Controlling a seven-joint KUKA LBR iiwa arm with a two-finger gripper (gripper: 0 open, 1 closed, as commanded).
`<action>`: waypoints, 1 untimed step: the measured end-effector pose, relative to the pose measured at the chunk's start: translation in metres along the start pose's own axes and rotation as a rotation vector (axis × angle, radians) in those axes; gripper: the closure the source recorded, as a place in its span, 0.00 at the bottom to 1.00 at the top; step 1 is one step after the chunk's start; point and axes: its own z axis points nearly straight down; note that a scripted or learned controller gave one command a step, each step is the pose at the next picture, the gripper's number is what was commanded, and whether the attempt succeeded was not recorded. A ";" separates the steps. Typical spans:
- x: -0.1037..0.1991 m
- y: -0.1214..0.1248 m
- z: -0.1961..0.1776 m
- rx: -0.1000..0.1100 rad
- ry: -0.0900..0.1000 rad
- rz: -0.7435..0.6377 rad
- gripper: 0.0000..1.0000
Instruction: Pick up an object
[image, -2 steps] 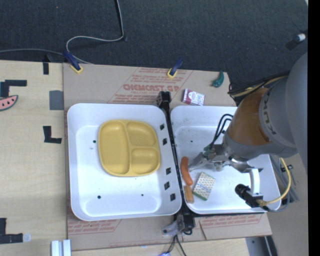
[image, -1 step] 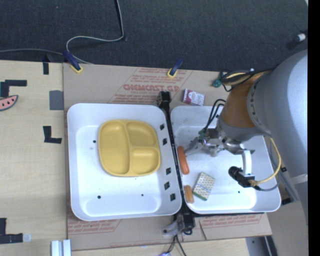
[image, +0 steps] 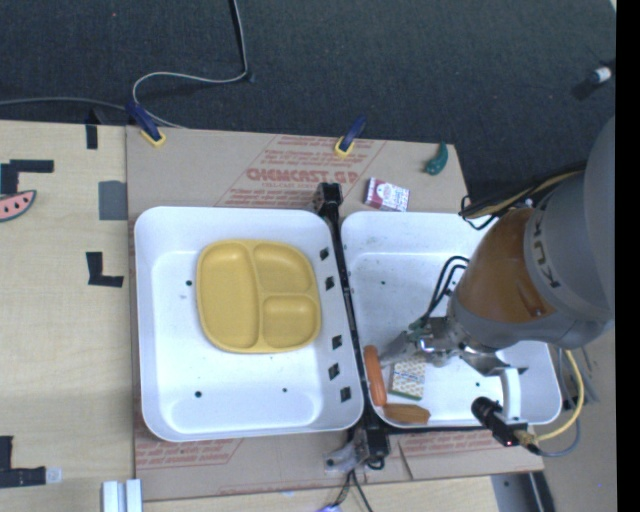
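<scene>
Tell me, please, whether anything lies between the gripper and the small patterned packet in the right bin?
Nothing visible does. The gripper hangs in the right bin just above and beside the patterned packet. The orange hot dog lies to the packet's left and a brown piece below it, neither in between.

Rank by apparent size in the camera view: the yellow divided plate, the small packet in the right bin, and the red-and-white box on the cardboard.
1. Yellow divided plate, by far the largest.
2-3. Red-and-white box and small packet look about alike; not ranked.
</scene>
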 end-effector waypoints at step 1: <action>0.000 0.001 -0.009 -0.001 0.000 -0.001 1.00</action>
